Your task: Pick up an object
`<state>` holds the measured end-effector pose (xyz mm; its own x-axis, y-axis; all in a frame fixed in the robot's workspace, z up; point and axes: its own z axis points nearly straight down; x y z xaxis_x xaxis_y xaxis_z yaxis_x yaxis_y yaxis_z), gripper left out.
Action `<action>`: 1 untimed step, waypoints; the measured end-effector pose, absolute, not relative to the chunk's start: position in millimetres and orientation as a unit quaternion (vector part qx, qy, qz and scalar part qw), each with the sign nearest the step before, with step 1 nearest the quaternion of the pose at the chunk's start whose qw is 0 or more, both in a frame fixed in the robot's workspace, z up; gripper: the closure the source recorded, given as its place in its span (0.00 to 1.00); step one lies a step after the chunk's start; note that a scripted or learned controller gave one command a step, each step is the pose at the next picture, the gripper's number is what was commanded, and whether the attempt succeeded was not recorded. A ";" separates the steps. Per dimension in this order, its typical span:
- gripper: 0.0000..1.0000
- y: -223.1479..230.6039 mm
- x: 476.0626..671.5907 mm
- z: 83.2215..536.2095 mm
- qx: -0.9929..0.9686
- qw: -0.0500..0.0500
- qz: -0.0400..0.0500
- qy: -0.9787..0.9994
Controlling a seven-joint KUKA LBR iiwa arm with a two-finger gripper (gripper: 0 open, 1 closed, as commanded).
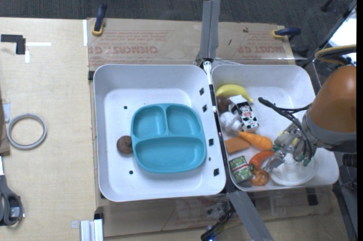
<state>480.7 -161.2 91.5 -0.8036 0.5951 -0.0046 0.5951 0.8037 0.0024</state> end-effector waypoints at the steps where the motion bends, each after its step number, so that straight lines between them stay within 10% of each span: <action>1: 0.00 -109.6 527.2 89.7 0.306 -0.001 0.000 0.952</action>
